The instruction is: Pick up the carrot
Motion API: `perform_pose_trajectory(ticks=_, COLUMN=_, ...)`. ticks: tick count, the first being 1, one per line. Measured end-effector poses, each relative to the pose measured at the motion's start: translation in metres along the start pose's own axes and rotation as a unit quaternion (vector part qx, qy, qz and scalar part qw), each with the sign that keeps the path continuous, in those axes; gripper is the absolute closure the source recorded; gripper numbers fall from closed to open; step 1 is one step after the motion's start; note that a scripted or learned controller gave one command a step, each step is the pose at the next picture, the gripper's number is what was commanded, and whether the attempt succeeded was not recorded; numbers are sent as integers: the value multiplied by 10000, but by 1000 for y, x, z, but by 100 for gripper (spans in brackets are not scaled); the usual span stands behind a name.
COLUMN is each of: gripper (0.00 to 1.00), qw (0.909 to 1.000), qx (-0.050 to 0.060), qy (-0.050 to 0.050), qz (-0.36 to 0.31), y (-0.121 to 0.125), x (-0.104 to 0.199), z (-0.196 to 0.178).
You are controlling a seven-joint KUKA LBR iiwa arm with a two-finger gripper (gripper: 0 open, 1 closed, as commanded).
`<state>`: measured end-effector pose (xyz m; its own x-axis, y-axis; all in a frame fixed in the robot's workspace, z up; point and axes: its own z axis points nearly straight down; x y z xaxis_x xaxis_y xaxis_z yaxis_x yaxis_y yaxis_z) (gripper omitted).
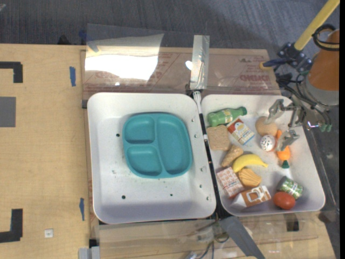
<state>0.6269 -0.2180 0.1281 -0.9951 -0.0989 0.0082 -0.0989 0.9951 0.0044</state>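
The carrot (284,155) is small and orange, with a green top pointing toward the front. It lies near the right wall of the right bin (315,169). My gripper (284,124) hangs over the back right part of that bin, just behind the carrot. Its fingers stand spread apart, one finger (276,109) toward the back and the other (291,137) close above the carrot's orange end. Nothing sits between them. A small orange patch by the nearer finger may be part of the carrot.
Packed around the carrot are a speckled egg (267,142), a tan ball (263,126), a banana (249,161), a green can (290,187) and a tomato (284,200). Further left lie a green bottle (226,115) and cartons. The left bin (102,161) holds a teal divided plate (158,144).
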Motion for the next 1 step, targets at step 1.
perform_pose_trajectory(ticks=1, gripper=0, qw=9990, qx=22, qy=-84, qz=441, y=-1, x=25, z=40)
